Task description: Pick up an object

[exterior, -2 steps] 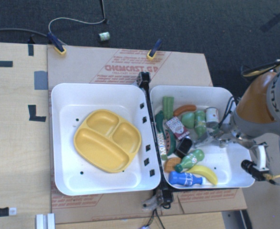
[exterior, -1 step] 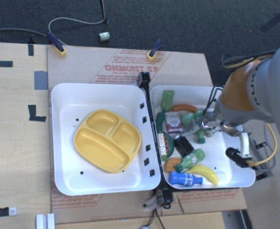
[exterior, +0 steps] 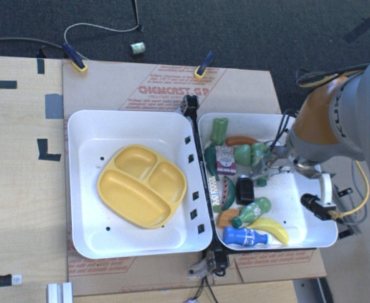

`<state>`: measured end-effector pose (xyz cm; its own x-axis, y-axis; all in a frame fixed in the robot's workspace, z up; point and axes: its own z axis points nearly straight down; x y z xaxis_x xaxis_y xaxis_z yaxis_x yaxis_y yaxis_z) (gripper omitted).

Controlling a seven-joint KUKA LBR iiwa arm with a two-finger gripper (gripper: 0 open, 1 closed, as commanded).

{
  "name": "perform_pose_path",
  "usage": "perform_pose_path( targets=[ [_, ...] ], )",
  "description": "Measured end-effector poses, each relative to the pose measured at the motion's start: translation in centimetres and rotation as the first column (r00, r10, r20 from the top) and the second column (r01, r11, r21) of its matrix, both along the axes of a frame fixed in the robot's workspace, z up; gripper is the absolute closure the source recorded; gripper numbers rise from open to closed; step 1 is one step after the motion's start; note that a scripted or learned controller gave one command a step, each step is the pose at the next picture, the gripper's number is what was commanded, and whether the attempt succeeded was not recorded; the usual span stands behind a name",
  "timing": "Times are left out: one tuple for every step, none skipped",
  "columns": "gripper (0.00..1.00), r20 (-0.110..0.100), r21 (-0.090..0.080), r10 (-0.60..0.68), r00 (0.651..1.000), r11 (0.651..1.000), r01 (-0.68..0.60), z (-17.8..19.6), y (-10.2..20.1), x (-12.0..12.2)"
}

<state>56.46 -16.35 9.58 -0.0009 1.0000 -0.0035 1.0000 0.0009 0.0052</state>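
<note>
The right bin [exterior: 311,229] holds a pile of toy items. Among them are a green cylinder [exterior: 219,131], an orange carrot [exterior: 240,141], a green vegetable [exterior: 248,154], a small maroon carton [exterior: 225,160] and a black block [exterior: 245,189]. Nearer the front lie a watermelon slice [exterior: 214,192], a green bottle [exterior: 252,211], a banana [exterior: 271,230] and a blue bottle [exterior: 244,237]. My gripper [exterior: 262,173] hangs low in this bin, just right of the green vegetable and above-right of the black block. Nothing shows between its tips.
The left bin [exterior: 84,169] holds a yellow divided plate [exterior: 142,185]. A black divider [exterior: 196,169] runs between the bins. The grey arm with its orange band [exterior: 317,122] reaches over the right bin's right side. Cables [exterior: 352,201] trail at the right.
</note>
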Motion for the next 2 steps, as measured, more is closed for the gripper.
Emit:
perform_pose_path(
  targets=[
    [1.0, -0.003, 0.003, 0.002, 1.0, 1.0, -0.002, 13.0, 4.9, 3.3],
    [1.0, -0.006, 0.004, 0.001, 1.0, 1.0, -0.001, 16.7, 7.1, -3.4]
  ],
)
